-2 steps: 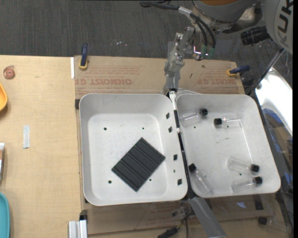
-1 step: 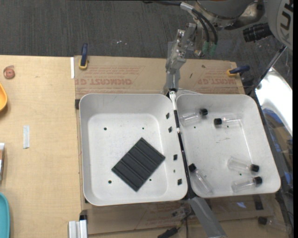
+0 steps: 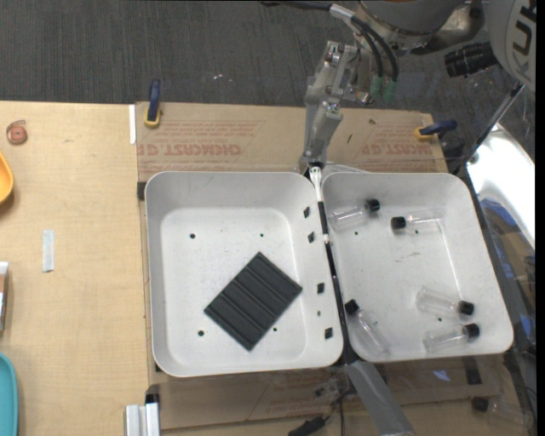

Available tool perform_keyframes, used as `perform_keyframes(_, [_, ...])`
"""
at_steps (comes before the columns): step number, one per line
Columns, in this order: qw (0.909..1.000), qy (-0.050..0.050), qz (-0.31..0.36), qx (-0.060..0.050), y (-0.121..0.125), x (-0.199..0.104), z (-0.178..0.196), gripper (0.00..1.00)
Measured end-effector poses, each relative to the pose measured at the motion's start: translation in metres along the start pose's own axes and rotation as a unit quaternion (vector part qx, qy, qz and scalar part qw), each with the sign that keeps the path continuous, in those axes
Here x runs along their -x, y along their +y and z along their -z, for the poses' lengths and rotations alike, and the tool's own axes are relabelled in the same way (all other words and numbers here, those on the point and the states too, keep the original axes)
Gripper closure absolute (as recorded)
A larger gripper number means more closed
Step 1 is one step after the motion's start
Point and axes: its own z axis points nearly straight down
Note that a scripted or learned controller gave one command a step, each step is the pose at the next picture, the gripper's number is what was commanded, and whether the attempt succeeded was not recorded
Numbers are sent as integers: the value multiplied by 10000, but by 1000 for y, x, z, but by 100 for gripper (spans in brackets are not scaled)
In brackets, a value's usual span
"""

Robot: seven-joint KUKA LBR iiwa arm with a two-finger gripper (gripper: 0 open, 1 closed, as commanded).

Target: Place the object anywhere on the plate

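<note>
A dark ribbed rectangular plate lies flat and turned at an angle in the left white bin. Several clear vials with black caps lie in the right white bin: one near its back left corner, one beside it, and others along the front. My gripper hangs over the back edge of the bench where the two bins meet, above the rims and behind the vials. Its tip points down at the bins' shared back corner. Nothing is visibly held in it.
Brown cardboard lies under the bins, clamped at the back by a blue clip and another. The wooden bench top stretches left with small items at its edge. Cables and the arm crowd the top right.
</note>
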Motion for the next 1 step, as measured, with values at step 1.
perform_keyframes(1, [10000,-13,-12,3,0,2,9,100])
